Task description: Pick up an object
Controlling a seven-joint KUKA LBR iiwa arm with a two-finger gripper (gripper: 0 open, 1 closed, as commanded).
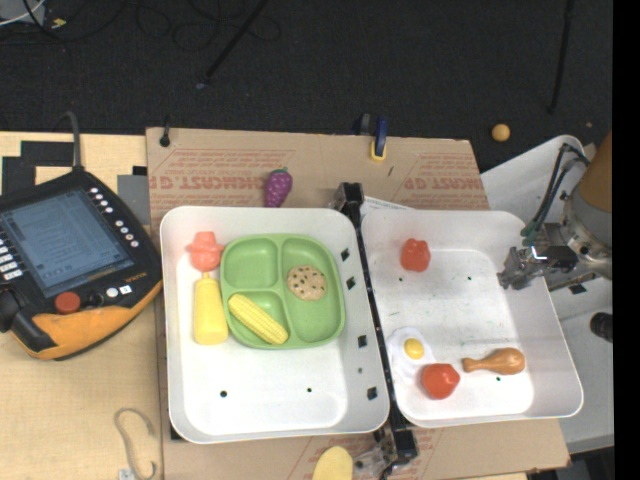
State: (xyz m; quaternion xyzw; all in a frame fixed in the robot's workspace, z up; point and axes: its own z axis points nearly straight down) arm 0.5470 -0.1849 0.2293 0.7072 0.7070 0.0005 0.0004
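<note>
Flanking the tomato (439, 380): fried egg (412, 348) and drumstick (495, 362).

At the right stands the arm (590, 218), its wrist grey metal with an orange-brown curved section above. Thin green and dark cables loop down beside it. Its gripper (515, 268) is a small, dull grey, blocky assembly.
</note>
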